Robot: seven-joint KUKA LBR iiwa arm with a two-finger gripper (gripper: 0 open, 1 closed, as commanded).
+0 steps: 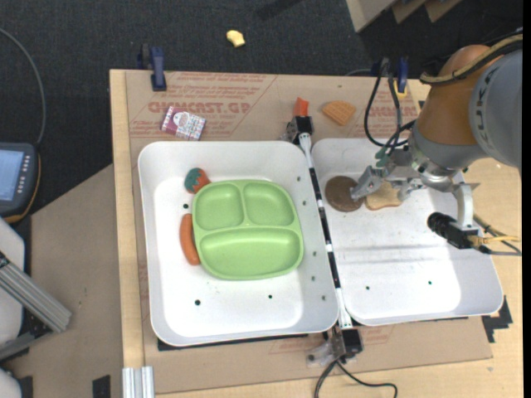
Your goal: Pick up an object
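Note:
In the right bin (415,280), a tan flat piece (382,201) lies near the back, next to a brown round disc (339,194) on its left. My gripper (384,187) is low over the tan piece, open, with one finger on each side of it. The grey arm with its orange band (452,98) reaches in from the right. The left bin (158,222) holds a green divided plate (246,229), an orange stick-shaped piece (189,239) beside it and a small green and red object (196,179).
A black object (452,230) hangs over the right bin's right side, below the arm. On the bench behind the bins lie a tan wedge (338,112), a small pink packet (182,123) and blue clamps (154,66).

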